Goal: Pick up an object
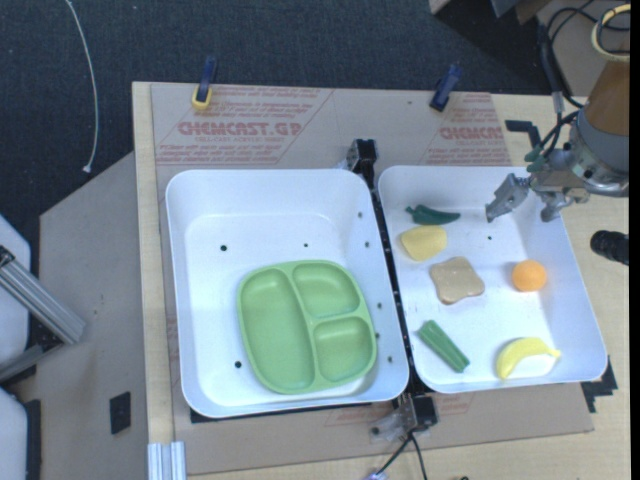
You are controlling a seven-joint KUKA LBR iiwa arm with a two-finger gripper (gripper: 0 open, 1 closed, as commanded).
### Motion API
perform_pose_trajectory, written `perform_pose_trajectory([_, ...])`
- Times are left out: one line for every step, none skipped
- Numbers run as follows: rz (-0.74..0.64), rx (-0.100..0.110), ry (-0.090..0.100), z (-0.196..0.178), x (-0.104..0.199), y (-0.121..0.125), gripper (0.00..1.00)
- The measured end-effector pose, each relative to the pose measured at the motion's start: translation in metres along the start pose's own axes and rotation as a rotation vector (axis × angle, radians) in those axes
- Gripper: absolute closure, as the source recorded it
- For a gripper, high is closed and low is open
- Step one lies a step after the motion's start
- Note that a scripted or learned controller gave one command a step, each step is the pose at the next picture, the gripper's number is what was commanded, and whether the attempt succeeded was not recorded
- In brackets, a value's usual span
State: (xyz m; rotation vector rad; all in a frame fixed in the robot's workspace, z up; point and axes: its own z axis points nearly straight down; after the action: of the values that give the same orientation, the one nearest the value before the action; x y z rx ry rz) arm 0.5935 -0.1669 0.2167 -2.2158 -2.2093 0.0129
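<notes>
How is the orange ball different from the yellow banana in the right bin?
The orange ball is round and orange; the banana is curved, long and yellow. The ball lies midway along the right bin's right side; the banana lies at the near right corner. The ball looks smaller than the banana. Both lie loose in that bin, apart from the gripper.

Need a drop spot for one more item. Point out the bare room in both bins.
Left bin: bare floor behind the green divided plate, toward the far wall. Right bin: a small patch between the orange and banana. It is crowded around the yellow piece and tan piece.
</notes>
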Motion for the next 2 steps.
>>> perform_pose_trajectory([-0.003,-0.014,-0.003,-0.008,0.0,0.003,0.0])
perform_pose_trajectory([-0.003,-0.01,-0.002,0.052,0.003,0.008,0.0])
